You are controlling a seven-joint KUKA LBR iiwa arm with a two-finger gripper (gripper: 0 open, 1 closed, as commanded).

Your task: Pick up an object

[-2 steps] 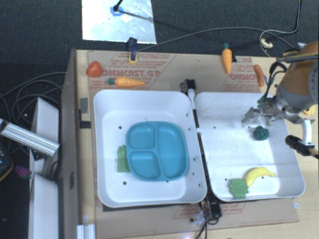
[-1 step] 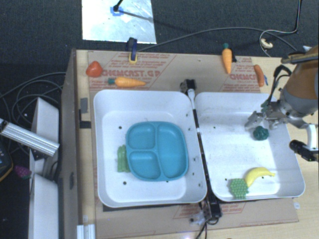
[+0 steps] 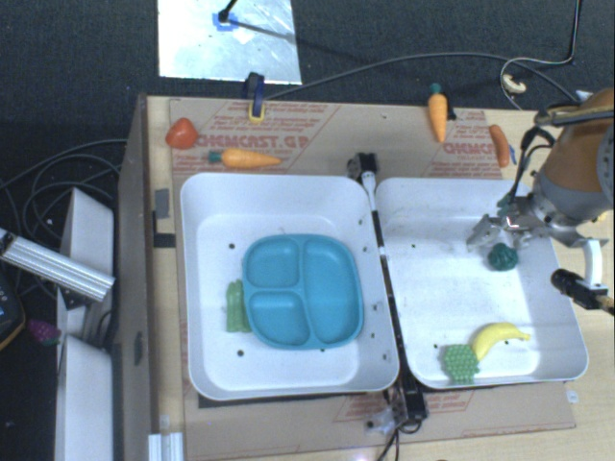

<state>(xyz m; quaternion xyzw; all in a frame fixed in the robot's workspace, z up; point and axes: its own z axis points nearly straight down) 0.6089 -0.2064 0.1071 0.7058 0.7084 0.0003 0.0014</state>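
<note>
My gripper hangs low over the upper right part of the right bin, open, with its metal fingers spread apart. A small dark green object lies on the bin floor just below the fingertips; it looks ungripped. Near the bin's front edge lie a yellow banana and a light green knobbly piece, touching each other. The left bin holds a blue divided plate with a green piece against its left side.
On the cardboard behind the bins lie a carrot, a red piece, a second carrot and an orange-red piece. A clamp grips the back edge. A black divider runs between the bins.
</note>
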